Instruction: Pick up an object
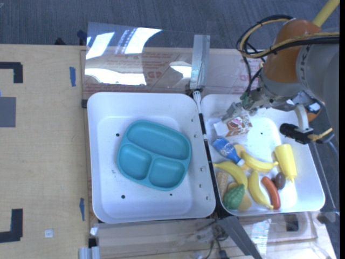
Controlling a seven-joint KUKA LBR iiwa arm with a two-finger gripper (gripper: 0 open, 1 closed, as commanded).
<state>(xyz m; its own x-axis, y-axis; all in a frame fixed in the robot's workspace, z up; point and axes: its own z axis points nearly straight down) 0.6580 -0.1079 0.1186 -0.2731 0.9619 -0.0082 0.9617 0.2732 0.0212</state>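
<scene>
Camera view: gripper (241,108) low over right bin (315,196), just above a small snack packet (239,126); finger gap unreadable, can't tell. Nothing seen held. Likely risk: crowded toys, banana (256,163) and blue bottle (227,149) touching, so a nudge or slip. Packet print too blurred to read. Teal divided plate (154,154) in left bin (102,161).

Left white bin (102,161) holds teal divided plate (154,154); clear plastic sheet (137,58) behind bins; tan board (40,144) with blue tape marks at left.
</scene>
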